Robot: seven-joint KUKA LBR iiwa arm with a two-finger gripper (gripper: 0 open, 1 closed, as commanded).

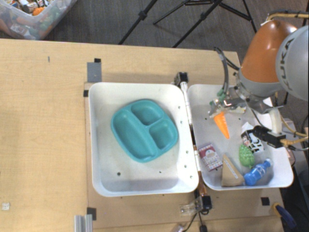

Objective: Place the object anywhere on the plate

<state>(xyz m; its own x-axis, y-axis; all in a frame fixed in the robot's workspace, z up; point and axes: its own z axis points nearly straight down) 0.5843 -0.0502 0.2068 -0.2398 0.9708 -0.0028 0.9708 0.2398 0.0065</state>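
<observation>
A smooth teal plastic plate with three rounded compartments is sat in the left white bin, kinda tilted. Over in the right bin, an orange cone-shaped carrot is seen just under the gripper, pointy end down-right; whether it's actually gripped can't be told. Also spotted there: a bumpy green fruit, a blue bottle, a tan wedge and a small reddish box.

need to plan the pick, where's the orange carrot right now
The orange carrot lies in the right bin, near its upper left, just below the gripper and above the small red box.
</observation>
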